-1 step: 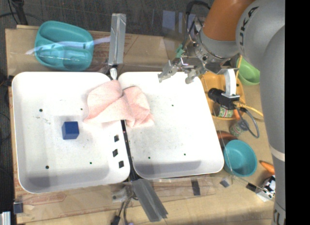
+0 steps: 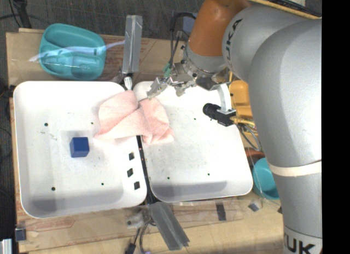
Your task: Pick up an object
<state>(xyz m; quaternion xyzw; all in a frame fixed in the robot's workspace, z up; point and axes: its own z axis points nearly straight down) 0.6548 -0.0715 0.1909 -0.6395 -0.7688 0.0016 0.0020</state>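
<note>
1. the wooden desk point(image 2: 229, 231) shows along the near edge, with grey tape strips and cables below the bins.
2. the left bin point(image 2: 33, 154) holds a small blue cube point(image 2: 80, 146), well apart from the gripper.
3. a pink cloth point(image 2: 134, 119) drapes over the divide between the left bin and the right bin point(image 2: 197, 165).
4. the gripper point(image 2: 158, 87) hangs at the cloth's far edge; whether it pinches anything cannot be told.
5. farther back, a teal container point(image 2: 71, 50) sits on the desk before dark floor.
</note>
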